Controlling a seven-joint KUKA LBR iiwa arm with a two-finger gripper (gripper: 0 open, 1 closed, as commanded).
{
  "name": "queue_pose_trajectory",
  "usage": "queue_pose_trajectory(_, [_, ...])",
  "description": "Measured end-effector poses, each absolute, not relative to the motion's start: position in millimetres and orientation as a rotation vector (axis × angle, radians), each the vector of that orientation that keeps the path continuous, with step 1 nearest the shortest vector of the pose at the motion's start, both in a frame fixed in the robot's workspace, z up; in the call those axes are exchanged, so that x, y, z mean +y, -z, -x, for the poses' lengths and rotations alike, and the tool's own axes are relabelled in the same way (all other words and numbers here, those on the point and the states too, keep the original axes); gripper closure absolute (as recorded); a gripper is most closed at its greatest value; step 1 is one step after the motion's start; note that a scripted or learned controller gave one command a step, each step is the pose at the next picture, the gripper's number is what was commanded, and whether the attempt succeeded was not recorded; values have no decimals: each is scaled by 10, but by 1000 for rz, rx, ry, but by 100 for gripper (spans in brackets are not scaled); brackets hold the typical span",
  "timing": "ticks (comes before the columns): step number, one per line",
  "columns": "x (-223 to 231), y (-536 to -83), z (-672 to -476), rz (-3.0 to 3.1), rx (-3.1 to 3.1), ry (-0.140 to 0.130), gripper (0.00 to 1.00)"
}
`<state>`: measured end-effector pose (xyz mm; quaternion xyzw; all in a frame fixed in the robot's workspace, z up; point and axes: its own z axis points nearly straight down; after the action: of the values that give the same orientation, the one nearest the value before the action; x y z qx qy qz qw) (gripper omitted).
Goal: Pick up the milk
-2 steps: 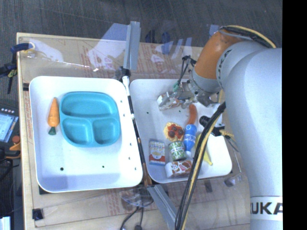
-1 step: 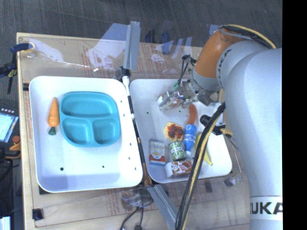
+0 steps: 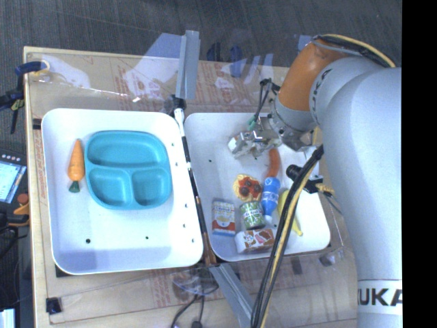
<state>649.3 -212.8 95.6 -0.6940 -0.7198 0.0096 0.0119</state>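
In the right bin, a small white carton with an orange-red label stands near the front left; it looks like the milk. A second white and red carton lies on its side at the front edge. My gripper hangs over the back middle of this bin, well behind both cartons and touching neither. Nothing shows in its grasp.
Between the gripper and the cartons lie an orange sausage-like piece, a yellow-red toy food, a blue bottle, a green can and a banana. The left bin holds a blue divided tray and a carrot.
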Motion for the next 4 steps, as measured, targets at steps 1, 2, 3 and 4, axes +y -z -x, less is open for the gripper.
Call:
queue_pose_trajectory(1, [-1788, -1744, -6572, 2348, -2088, -1, 100])
queue_pose_trajectory(2, [-1787, -1742, -6572, 2347, -2088, -1, 0])
queue_pose_trajectory(3, [-2028, -1116, -6619, 2299, -2161, 13, 0])
queue_pose_trajectory(4, [-2026, -1222, -6626, 2295, -2168, 12, 100])
